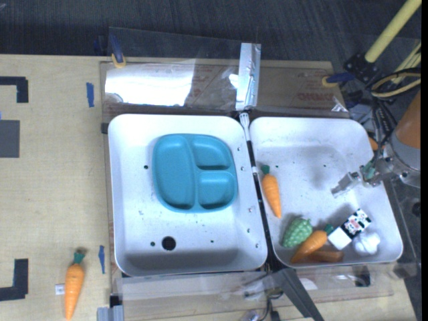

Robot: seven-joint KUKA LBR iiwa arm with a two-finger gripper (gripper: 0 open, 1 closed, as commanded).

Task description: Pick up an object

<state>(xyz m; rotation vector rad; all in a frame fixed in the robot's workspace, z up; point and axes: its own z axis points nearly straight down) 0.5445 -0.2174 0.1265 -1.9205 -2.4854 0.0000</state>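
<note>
The claw (348, 181) hangs over the right bin (301, 136), near its right wall – I cannot tell how wide it stands (too small and blurred). A carrot (271, 191) lies by the left wall, its green top pointing away from the camera. Another carrot (311, 242) lies tilted beside a green toy (296, 233).

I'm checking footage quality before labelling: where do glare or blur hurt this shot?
Camera view: strong glare whitens the clear plastic sheet behind the left white bin; the gripper over the right white bin looks soft and blurred; the blue divided plastic tray is evenly lit and sharp.
</note>
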